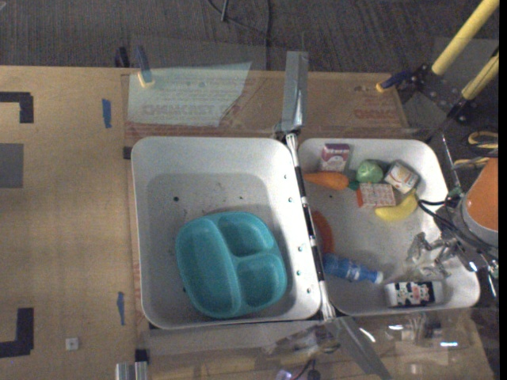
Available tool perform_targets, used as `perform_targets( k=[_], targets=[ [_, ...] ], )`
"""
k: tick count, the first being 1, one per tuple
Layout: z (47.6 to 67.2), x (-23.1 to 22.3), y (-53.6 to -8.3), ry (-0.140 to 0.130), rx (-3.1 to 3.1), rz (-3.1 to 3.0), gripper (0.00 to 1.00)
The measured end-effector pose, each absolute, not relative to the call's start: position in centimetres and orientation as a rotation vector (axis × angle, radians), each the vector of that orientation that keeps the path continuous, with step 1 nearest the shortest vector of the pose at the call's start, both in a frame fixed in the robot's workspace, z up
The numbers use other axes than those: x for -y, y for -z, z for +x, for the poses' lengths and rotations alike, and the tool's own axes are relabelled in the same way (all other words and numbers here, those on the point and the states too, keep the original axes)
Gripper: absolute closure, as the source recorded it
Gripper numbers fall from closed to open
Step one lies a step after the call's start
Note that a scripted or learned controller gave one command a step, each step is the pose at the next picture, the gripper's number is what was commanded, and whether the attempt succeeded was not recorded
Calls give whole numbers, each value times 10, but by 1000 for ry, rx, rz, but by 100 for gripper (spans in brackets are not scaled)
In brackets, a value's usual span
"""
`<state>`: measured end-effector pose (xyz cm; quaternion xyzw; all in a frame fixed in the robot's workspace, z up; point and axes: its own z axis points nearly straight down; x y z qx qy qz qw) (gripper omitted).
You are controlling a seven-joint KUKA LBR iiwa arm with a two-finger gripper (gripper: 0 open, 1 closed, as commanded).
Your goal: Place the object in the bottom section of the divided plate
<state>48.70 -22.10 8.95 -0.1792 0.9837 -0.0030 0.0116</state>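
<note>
Lying in the left bin [150, 236] at lower centre-left of the frame, the teal divided plate [230, 264] is kept unloaded for delivery. Candidate objects are scattered in the right bin [467, 291], ready for picking. The gripper [432, 252] is poised at lower right; its jaws' state cannot be told.

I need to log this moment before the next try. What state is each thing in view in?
divided plate: lying in the left bin, sections bare
carrot: lying flat in the right bin
banana: lying flat
blue bottle: on its side
small carton: on its side
hand: over the right bin, holding nothing
</note>
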Motion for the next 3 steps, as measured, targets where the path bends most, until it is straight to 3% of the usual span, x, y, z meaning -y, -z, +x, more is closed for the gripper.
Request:
perform_targets(
  k=[2,3],
  targets=[
    [534,221,-88,3,-2671,-1637,100],
    [488,215,-89,20,-2362,-2045,100]
  ],
)
